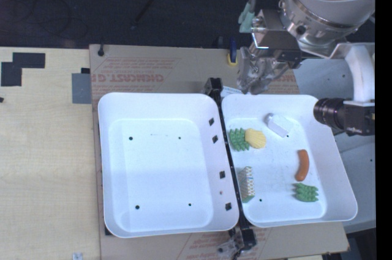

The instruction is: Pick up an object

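Right bin [343,191]: yellow-and-green corn toy [248,139], small white block [277,126], orange sausage [302,165], green leafy piece [305,193], grey ridged item [246,183] by the divider. Left bin [113,130] adjoining. Gripper [254,82] above the right bin's far rim, apart from all items; finger state cannot be told, blurred.

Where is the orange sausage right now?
The sausage lies in the right bin, near its right wall, just above the green piece and below-right of the white block.
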`<action>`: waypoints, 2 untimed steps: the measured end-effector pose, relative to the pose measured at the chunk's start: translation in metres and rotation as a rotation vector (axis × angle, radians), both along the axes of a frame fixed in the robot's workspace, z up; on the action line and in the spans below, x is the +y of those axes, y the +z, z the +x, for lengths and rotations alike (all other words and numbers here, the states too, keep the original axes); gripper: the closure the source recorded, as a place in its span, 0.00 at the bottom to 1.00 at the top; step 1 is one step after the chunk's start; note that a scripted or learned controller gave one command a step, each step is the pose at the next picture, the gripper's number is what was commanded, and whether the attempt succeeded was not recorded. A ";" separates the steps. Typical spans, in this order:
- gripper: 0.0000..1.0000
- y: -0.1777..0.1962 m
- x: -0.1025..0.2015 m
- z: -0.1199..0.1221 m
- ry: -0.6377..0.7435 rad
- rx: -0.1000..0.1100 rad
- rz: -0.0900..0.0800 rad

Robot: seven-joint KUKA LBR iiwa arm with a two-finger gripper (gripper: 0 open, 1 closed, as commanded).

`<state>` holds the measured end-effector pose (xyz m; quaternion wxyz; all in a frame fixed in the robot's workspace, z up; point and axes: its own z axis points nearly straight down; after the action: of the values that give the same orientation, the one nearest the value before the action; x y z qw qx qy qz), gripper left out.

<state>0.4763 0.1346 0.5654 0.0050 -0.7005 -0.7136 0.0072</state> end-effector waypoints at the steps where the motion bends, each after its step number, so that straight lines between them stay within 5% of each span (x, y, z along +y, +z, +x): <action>1: 1.00 0.009 0.001 0.000 0.005 0.005 -0.001; 2: 1.00 0.018 0.001 0.001 0.009 0.009 -0.001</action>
<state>0.4769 0.1359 0.5839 0.0078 -0.6973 -0.7167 0.0110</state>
